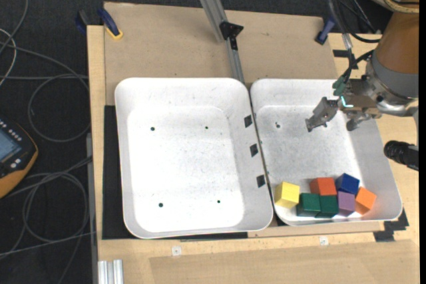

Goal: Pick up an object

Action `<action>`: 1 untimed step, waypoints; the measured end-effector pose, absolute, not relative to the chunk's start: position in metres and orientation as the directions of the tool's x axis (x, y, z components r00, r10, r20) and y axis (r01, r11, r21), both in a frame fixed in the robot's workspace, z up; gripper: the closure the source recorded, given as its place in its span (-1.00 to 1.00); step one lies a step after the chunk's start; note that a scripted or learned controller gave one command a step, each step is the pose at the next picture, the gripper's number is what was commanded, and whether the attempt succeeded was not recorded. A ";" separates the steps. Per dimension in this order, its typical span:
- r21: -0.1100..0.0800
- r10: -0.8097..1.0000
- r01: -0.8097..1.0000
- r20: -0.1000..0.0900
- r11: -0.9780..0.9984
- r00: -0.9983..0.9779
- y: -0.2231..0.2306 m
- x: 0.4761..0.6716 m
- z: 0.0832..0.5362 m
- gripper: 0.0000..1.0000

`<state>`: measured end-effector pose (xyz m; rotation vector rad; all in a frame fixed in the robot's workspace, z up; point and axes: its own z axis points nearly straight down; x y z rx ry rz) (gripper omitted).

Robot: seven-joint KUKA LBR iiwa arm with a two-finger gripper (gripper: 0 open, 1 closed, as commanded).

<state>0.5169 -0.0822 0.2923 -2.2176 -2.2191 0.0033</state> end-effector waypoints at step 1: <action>0.000 1.000 1.000 0.001 0.000 0.000 -0.082 0.517 0.294 -1.00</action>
